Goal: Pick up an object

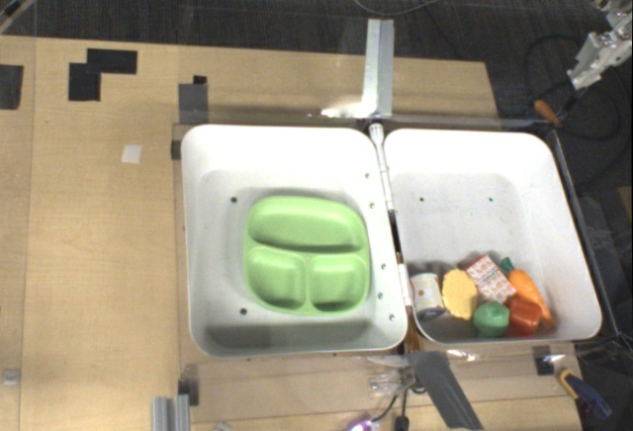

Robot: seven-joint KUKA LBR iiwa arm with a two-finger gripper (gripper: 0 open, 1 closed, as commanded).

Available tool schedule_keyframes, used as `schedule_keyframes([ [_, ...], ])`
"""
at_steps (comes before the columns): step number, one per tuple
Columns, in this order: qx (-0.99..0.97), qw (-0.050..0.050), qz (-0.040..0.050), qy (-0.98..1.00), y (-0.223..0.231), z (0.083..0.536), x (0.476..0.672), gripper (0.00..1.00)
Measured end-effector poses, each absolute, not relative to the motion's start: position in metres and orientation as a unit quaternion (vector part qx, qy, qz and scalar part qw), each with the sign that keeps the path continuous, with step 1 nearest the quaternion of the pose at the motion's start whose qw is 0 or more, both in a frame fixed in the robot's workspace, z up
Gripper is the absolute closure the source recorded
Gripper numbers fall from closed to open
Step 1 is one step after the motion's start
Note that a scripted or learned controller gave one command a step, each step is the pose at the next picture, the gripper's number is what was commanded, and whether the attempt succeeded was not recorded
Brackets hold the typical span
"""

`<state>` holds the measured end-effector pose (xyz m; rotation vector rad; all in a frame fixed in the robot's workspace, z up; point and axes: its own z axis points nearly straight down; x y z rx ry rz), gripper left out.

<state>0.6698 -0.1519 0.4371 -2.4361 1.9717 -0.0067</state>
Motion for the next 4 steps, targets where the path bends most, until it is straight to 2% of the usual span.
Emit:
schedule_keyframes([
  [1,-0.850,0.003,-0.0022,0.527,-0.134,0.437,0.670,1.00],
  [2,-0.914,0.003,-0.0026,0.406,-0.150,0.437,0.669,1.00],
  [3,-0.957,0.002,-0.0025,0.290,-0.094,0.436,0.663,1.00],
  [4,-0.975,0.002,-0.0026,0.221,-0.020,0.436,0.669,1.00],
])
